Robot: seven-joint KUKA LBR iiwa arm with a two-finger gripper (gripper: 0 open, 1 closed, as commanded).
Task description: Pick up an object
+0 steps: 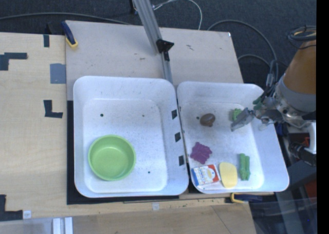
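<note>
A small bright green object (236, 113) is lying at the far right of the right-hand white bin (221, 90), just beside the tip of the grey two-finger gripper (240, 119). The gripper is reaching in over the bin's right wall, and its fingers (242, 120) are being seen next to the green object; whether they are closed on it or released cannot be told, since the tip is blurred. The arm (300, 81), with its orange band, is being seen at the right edge.

To the left of the green object, a small round brown object (207, 120) is resting on the bin floor. Nearer, a purple knobbly toy (201, 152) is lying left of centre. Along the near wall, a white packet with red and blue print (205, 176), a pale yellow oval object (229, 174) and a dark green ridged piece (244, 166) are lined up from left to right.

In the left-hand white bin (123, 86), a light green plastic bowl (111, 157) is sitting upright in the near left corner. Both bins are being carried by the pale wooden bench (31, 125).
</note>
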